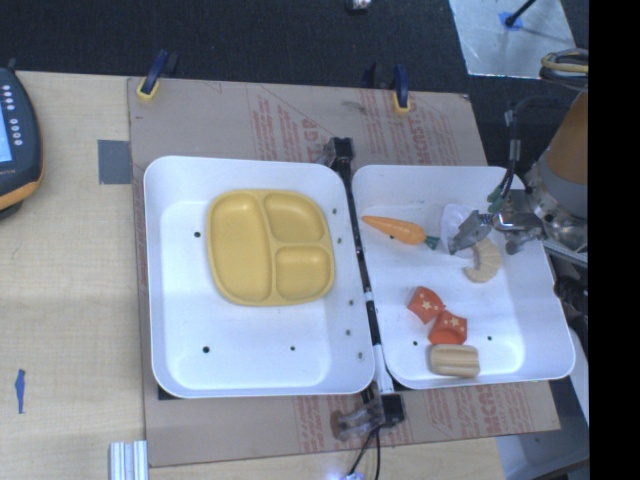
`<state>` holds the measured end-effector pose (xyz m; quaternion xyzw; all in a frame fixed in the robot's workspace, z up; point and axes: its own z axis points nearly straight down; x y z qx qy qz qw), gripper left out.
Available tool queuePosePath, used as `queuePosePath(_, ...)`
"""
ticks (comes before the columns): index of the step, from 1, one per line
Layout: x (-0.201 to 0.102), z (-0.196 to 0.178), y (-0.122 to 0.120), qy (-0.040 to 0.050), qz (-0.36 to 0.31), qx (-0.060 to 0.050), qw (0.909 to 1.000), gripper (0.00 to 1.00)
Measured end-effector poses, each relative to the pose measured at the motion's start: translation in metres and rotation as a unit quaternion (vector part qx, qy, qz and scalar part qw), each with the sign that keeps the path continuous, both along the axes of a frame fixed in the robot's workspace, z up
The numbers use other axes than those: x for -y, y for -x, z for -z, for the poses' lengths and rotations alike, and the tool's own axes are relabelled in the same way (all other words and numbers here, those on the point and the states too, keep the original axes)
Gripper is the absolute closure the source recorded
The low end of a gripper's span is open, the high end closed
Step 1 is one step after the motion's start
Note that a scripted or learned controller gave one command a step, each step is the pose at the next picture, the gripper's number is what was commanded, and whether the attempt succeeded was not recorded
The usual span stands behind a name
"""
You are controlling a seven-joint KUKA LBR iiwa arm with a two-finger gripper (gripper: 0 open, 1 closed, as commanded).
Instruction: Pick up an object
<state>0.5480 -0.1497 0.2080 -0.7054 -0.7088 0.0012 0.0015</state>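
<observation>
Camera view: hand seemingly above biscuit.

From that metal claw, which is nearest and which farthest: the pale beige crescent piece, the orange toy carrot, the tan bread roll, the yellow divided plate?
Measured from the claw over the right bin:
1. Pale beige crescent piece, just below it.
2. Orange toy carrot, to its left.
3. Tan bread roll, at the bin's near edge.
4. Yellow divided plate, in the left bin.

Wooden bench, dark floor
</observation>
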Motion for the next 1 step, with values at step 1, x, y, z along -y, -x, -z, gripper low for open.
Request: queuePosePath(1, -0.0341, 0.0548, 0.0204, -0.0005, -0.001, -0.002, 1.0000, 0.00)
